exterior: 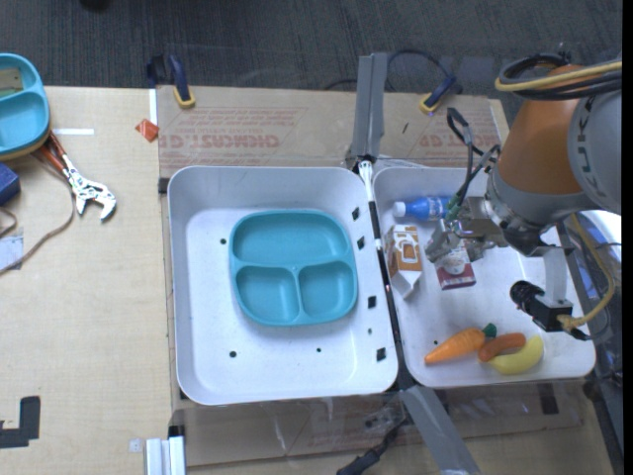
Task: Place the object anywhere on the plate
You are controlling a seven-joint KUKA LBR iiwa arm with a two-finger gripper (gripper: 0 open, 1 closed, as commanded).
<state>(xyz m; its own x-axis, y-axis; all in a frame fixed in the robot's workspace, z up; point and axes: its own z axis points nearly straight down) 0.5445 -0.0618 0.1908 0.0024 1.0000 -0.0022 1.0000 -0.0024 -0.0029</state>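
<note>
Camera view from above gives us the bench point(89, 295) first, then the two white bins: the left bin point(198, 295) bears the teal plate point(294, 265), a sectioned dish lying flat near the middle, and the right bin point(435, 315) keeps all the loose items. We see nothing resting on the plate, so we judge the task barely begun: the pick, the carry across the shared bin wall and the release all remain.

The arm point(544, 137) reaches in from the right over the right bin, and its gripper point(453, 237) hangs just above a small dark red packet point(457, 275), which we take as the likely object. We cannot tell the state of the claw, since the wrist hides it, and we cannot say the packet is held; it looks to lie on the bin floor.

Around it we note a small carton point(406, 255) just beside the packet, a bottle point(420, 208) near the back wall, then a toy carrot point(457, 345), a red piece point(504, 344) and a banana point(519, 356) clustered at the front. The carton crowds the pick, and the ridge between the bins must be cleared on the way.

Off to the left we see a wrench point(89, 194) and another teal dish point(20, 107), well apart.
</note>
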